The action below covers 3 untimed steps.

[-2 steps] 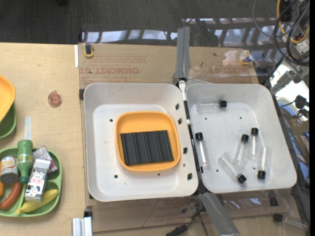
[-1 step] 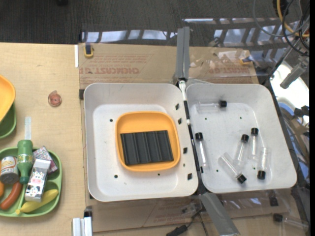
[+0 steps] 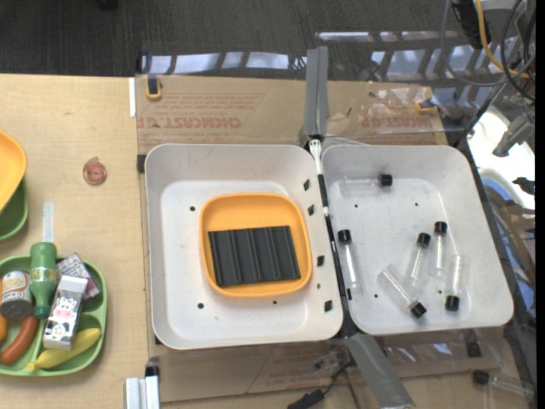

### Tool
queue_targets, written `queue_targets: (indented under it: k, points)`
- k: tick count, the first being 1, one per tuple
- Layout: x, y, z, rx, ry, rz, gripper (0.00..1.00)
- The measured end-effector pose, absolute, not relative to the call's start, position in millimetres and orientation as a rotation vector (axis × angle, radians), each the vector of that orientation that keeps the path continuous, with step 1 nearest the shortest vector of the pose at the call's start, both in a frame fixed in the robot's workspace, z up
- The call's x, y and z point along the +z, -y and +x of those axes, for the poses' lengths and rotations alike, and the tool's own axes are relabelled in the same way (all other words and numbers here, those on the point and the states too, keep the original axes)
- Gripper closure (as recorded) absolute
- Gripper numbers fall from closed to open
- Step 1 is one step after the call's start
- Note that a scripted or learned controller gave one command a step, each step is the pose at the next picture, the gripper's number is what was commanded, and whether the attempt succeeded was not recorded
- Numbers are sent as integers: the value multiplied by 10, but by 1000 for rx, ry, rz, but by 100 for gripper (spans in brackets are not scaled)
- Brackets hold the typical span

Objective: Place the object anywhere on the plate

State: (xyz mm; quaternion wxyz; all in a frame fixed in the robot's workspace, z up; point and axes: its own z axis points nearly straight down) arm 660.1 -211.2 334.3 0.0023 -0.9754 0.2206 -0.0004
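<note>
An orange plate (image 3: 254,204) sits in the middle of the left white bin (image 3: 170,228). On the plate lies a dark grey ridged slab (image 3: 255,256). The right white bin (image 3: 477,228) holds several clear vials with black caps. One vial (image 3: 368,180) lies near the far wall. Another vial (image 3: 347,261) rests along the left wall. The rest form a cluster (image 3: 426,271) at the near right.
A green tray of toy food (image 3: 51,313) stands on the wooden bench at the near left. Beyond it are a yellow dish (image 3: 8,173) and a small pink disc (image 3: 94,171). Cardboard (image 3: 221,118) lies under both bins. Metal framing and cables (image 3: 477,24) fill the far right.
</note>
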Motion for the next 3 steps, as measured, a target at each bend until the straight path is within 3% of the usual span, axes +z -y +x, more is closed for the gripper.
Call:
queue_targets:
  k: [1, 3]
  points:
    - [3331, 2193, 6601, -3, -333, -3118, 0]
    - [3228, 2190, 6331, -1, -311, -3120, 0]
